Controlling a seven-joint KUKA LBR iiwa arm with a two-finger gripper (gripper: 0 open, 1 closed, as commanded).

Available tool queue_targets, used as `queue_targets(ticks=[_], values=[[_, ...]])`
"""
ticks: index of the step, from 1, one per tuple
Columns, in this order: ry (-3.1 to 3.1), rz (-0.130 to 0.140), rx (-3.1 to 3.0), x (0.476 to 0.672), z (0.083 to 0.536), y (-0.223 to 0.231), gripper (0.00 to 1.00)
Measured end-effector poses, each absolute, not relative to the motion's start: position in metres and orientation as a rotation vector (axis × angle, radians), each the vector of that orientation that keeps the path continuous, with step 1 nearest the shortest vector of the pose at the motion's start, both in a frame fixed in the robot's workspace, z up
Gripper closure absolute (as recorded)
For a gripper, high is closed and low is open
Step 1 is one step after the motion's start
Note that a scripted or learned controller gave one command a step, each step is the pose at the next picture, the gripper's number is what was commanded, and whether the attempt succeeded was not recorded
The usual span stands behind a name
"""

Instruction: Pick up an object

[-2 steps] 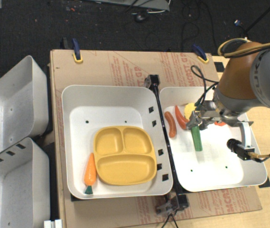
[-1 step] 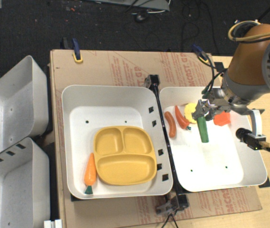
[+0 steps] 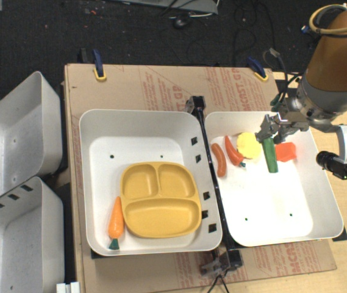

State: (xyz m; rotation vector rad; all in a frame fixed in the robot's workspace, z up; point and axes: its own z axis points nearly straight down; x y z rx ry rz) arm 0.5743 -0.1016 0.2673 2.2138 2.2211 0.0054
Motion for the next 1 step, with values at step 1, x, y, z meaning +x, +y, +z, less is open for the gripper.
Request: queue_targets(ticks=[1], values=[[2.231,0.001,2.214,0.5747,0.2643,-0.0462,1.0]])
